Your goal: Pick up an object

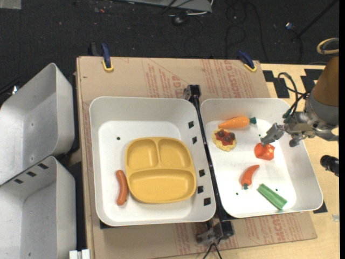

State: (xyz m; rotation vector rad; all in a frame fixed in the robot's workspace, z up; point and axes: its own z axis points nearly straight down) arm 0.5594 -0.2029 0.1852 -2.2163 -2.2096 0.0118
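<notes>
Where the arm reaches in from the right, its gripper [271, 135] hangs just above a red pepper [264, 151] in the right bin [309, 166]; whether it's clenched, I can't tell. Around lie a carrot [235, 123], chili [249, 175] and green piece [272, 196]. Brown cardboard [161, 74] covers the table; dark, cable-strewn floor lies beyond.

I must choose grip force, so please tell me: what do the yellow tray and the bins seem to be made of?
The yellow tray looks like moulded plastic, matte: uniform colour, rounded compartment ridges. The left bin and right bin look like smooth white plastic with a faint sheen, though coated metal cannot be excluded.
</notes>
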